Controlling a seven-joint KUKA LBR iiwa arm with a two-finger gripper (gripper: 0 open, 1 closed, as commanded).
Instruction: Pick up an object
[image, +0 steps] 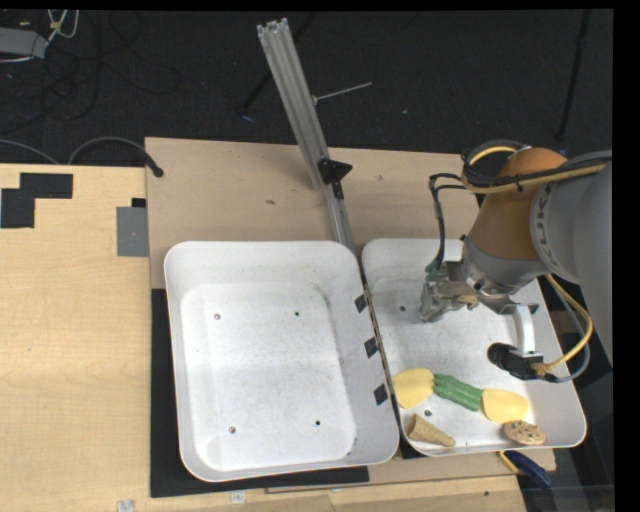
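Gripper (437, 300) sits low in the right bin (570, 425), well behind the yellow-green toy (460, 392); finger state cannot be told. Risk: closing here grasps nothing, the toy lying nearer the front rim

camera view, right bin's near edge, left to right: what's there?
Yellow piece → cone → green piece → second yellow piece → cookie, all in the right bin. The gripper is farther back, over the bin floor.
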